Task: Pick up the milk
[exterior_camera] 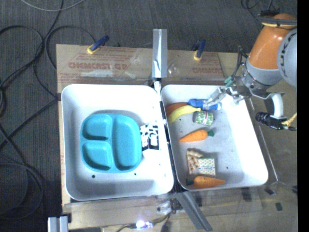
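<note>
Desk with 2 white bins: black-and-white cow-print milk carton [150, 137] sits left, untouched.
Pincer [212, 102] hovers over the right bin [241, 144], can't tell its state; needs to cross over.

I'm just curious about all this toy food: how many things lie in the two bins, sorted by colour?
Orange: 2, carrots
Yellow: 1, banana
Blue: 2, divided plate, small blue item
Black-and-white: 1, milk carton
Green-labelled: 1, can
Tan: 1, box
Total: 8

One fixed camera looks down at a slant from above the counter [140, 62], taking in both bins [72, 144] from moderately far.
</note>
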Robot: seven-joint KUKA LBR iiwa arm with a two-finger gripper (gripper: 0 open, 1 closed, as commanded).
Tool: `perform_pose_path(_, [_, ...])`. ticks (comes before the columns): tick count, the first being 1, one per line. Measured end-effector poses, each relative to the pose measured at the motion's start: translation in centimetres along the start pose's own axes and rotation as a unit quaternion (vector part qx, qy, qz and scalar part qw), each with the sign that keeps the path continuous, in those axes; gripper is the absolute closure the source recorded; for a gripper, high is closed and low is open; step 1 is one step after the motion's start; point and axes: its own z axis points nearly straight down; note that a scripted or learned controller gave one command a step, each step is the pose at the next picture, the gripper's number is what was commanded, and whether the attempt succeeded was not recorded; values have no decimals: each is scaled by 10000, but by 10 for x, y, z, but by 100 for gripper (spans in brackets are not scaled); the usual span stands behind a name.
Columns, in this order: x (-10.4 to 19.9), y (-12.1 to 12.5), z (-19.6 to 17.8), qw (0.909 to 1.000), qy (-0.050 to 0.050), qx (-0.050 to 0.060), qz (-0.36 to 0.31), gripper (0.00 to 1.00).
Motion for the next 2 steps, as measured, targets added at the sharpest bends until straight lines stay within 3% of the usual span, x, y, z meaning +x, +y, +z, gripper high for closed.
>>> perform_pose_path(1, [-8,16,27,9991,6,-7,422,0])
perform_pose_path(2, [-20,-37,88,9663,-36,-70,-2571,0])
